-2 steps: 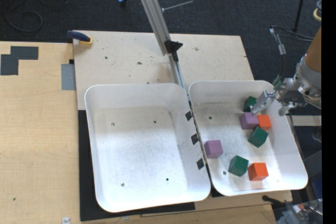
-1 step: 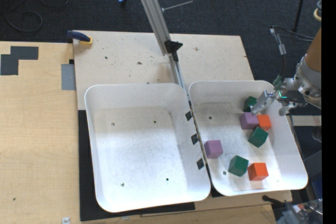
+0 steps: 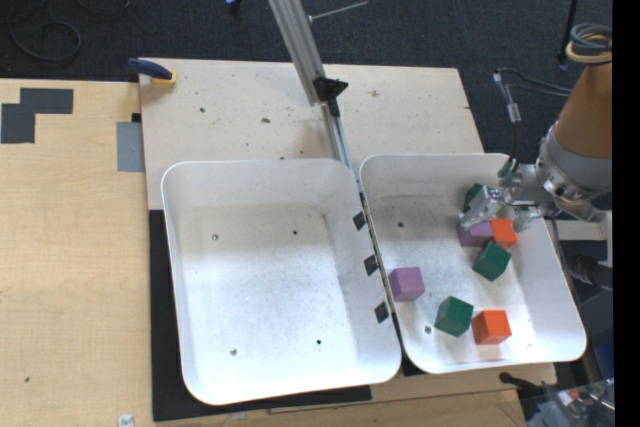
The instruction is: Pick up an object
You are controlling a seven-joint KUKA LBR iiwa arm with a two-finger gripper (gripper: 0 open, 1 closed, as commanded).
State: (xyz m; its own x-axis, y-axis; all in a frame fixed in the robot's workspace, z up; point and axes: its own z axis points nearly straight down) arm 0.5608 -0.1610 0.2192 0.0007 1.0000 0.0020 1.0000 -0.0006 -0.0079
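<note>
My gripper (image 3: 487, 208) is down in the right bin (image 3: 420, 180), near its far right side, over a tight cluster of blocks: a purple block (image 3: 472, 233), a small orange block (image 3: 503, 234) touching it, and a green block (image 3: 491, 261) just below those. Can't tell from this angle how far my fingers are apart or whether anything sits between them, so I'm not claiming a hold. Other candidates in the same bin: a purple cube (image 3: 406, 283) near the divider, well apart from the rest, and a green cube (image 3: 454, 315) with an orange cube (image 3: 491, 326) just beside it toward the near rim. My guess is these are light, rigid blocks, flat-faced, not fragile; smooth faces could slip if I catch an edge, so best to close on two opposite flat faces, square-on. The cluster is risky, since neighbours touch and leave little finger room; the lone purple cube looks the cleaner pick. Bin floor is white, shallow, speckled, with low sloped walls; blocks may slide when nudged. The left bin (image 3: 190, 215) sits alongside. Behind the bins is a pale board (image 3: 240, 105) with an aluminium strut (image 3: 290, 15) leaning over it, dark carpet and cables beyond.
</note>
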